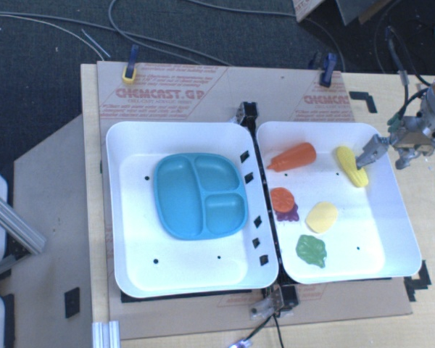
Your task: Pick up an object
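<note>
**Approach step: pincer at the corn**

The right bin [391,259] holds the corn [351,166] near its far wall. My pincer [371,153] sits just beside the corn; its state I cannot tell. Next move: descend, straddle the corn, close.

Bench [203,78]: pale board with red printed lettering, held by two clamps at its far edge.
Left bin [130,259]: white, shallow, resting on the bench.
Right bin [391,256]: white, shallow, just beside the left one.
</note>
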`<action>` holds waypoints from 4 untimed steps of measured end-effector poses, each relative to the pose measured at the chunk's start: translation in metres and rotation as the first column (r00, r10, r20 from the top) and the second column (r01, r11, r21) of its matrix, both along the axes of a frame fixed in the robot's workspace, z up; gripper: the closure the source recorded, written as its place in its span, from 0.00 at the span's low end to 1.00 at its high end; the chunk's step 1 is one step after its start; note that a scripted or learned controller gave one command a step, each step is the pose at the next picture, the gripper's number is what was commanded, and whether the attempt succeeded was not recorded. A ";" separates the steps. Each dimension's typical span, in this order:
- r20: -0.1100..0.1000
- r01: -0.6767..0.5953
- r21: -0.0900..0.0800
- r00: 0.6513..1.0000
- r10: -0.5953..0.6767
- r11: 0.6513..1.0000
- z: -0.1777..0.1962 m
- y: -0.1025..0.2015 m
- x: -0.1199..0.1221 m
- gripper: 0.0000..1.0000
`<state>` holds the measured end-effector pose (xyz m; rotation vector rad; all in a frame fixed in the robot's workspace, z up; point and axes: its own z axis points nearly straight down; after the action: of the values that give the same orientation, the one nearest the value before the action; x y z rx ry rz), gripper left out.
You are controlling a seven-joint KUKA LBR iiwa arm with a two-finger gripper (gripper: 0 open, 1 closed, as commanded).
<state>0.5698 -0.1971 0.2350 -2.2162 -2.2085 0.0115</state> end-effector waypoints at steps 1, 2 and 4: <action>0.014 -0.004 -0.003 1.000 0.004 1.000 0.008 0.001 0.003 0.00; 0.008 -0.004 -0.001 1.000 0.004 1.000 -0.054 0.006 -0.001 0.00; 0.009 -0.004 -0.001 1.000 0.004 1.000 -0.152 0.015 -0.004 0.00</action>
<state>0.5661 -0.1818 0.0826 -2.2169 -2.2175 0.0032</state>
